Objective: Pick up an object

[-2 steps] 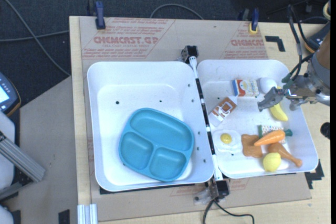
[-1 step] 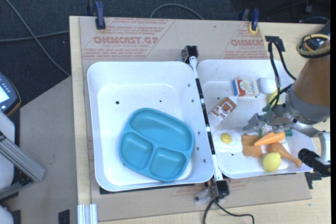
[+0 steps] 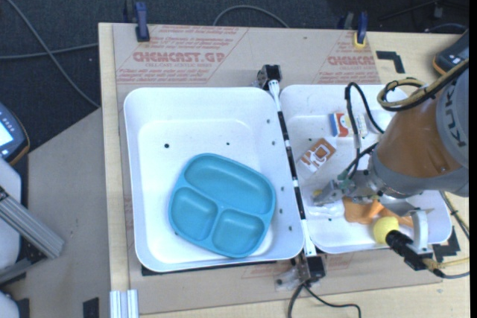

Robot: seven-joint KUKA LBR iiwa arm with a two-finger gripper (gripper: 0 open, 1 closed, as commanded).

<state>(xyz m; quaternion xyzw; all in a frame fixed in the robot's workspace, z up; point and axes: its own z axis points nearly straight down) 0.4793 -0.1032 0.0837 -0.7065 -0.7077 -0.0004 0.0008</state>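
Two bins: the left white bin (image 3: 149, 160) bears a blue three-compartment plastic tray (image 3: 221, 203); the right white bin (image 3: 313, 104) bears the candidates. An orange soft object (image 3: 359, 212) and a small yellow ball (image 3: 385, 229) lie at 5 o'clock in it, an orange-and-white printed packet (image 3: 317, 155) near centre. You should descend vertically and centre on one item. The grey-and-orange arm (image 3: 414, 149) leans in from 3 o'clock, wrist low over the clutter; the gripper (image 3: 344, 190) sits just beside the orange object, closure cannot be told.
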